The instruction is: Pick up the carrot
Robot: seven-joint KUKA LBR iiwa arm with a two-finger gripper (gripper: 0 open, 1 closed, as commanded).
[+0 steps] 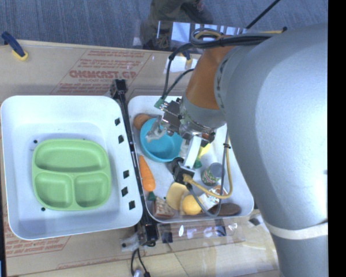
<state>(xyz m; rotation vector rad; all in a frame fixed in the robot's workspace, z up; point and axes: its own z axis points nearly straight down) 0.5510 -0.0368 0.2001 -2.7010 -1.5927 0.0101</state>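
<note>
Cardboard covers the bench under two white bins; the left bin (14, 131) holds a green divided plate (72, 175). The carrot (147, 173) lies in the right bin (139, 105), at lower centre of the frame, along its left wall and just below a blue bowl (164, 149). The gripper (160, 128) hangs over that bowl; whether it is clenched or released cannot be told. The approach seems in hand: next it should shift toward the frame's bottom, align across the carrot and descend.

Robotics lab; grey arm (277, 114) over white bins (11, 154) (cardboard (86, 74) underlay).
</note>
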